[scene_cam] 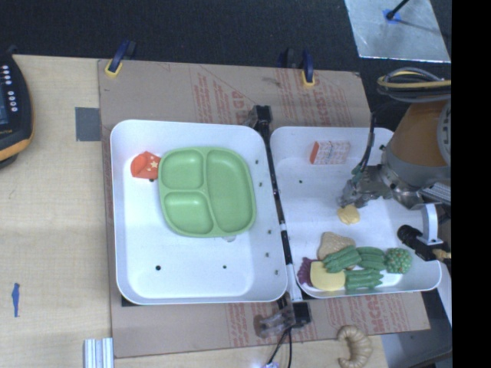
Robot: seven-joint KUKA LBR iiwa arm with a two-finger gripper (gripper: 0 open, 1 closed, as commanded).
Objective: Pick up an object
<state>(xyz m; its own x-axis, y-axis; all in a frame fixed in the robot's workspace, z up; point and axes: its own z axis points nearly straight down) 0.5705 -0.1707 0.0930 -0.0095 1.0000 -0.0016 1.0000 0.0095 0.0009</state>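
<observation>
A light wooden table carries a brown cardboard sheet, held at its far edge by clamps. Beyond the table lies dark carpeted floor, with a pale grey mat at the far right.

even, moderately bright overhead light. both white bins read bluish, mild glare on their floors. soft short shadows under the green plate. overall image soft, low resolution; floor beyond the counter's far edge dark.
</observation>
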